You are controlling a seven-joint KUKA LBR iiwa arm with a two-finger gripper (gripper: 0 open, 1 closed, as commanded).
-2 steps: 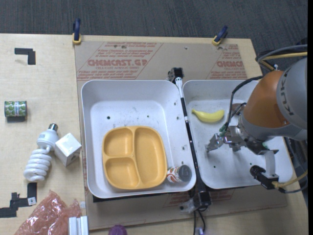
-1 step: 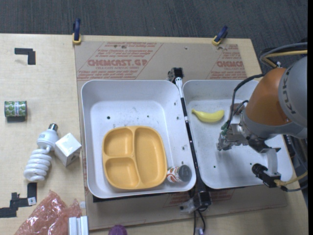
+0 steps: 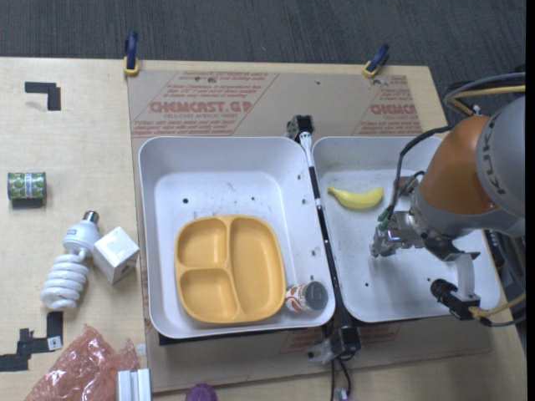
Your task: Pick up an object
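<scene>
A yellow banana (image 3: 355,196) lies in the right bin (image 3: 376,295), near its far left side. My gripper (image 3: 381,246) hangs low over that bin's middle, a short way in front of the banana and slightly to its right, with nothing seen in it. The grey and orange arm covers the bin's right part. In the left bin (image 3: 209,182) a yellow divided plate (image 3: 230,267) lies flat. A small round container (image 3: 306,296) rests on its side in that bin's near right corner.
On the bench to the left of the bins lie a spiral light bulb (image 3: 68,266), a white cube (image 3: 116,254), a small green can (image 3: 27,186) and a red mesh bag (image 3: 79,366). A black rod (image 3: 311,174) runs along the divide between the bins.
</scene>
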